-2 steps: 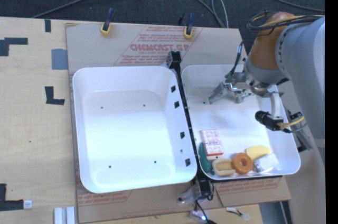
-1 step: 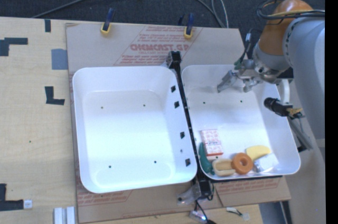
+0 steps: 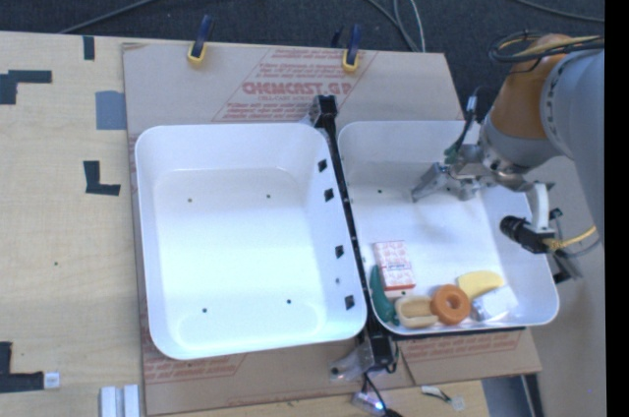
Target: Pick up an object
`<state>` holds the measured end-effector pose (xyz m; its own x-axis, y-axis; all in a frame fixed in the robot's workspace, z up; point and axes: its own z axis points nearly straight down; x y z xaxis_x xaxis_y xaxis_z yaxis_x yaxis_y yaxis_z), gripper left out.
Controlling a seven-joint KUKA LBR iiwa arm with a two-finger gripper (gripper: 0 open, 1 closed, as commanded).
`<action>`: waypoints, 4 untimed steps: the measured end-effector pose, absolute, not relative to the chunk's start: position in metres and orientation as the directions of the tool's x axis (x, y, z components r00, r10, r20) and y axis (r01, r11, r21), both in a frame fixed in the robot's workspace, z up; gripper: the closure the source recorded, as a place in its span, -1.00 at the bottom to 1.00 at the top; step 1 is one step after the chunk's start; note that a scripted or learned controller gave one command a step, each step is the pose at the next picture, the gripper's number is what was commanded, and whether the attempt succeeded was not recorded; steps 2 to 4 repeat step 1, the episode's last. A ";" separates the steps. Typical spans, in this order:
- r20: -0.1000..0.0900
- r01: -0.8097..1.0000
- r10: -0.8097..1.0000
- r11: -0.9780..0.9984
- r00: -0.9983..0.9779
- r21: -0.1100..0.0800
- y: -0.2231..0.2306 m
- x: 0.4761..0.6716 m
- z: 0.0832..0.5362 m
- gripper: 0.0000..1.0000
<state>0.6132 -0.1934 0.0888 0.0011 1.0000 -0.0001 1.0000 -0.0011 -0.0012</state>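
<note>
Spread open and gripping nothing, the gripper (image 3: pixel 439 185) hangs over the right bin (image 3: pixel 393 145). Along that bin's near edge lie a red-and-white box (image 3: pixel 393 265), yellow piece (image 3: pixel 480 283), tan piece (image 3: pixel 417 311) and orange ring (image 3: pixel 452 304).

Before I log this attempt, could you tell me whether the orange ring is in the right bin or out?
In: the orange ring lies in the right bin, near its front wall.
</note>
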 end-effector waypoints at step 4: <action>-0.001 1.000 1.000 0.000 0.000 0.001 -0.193 0.614 0.089 -1.00</action>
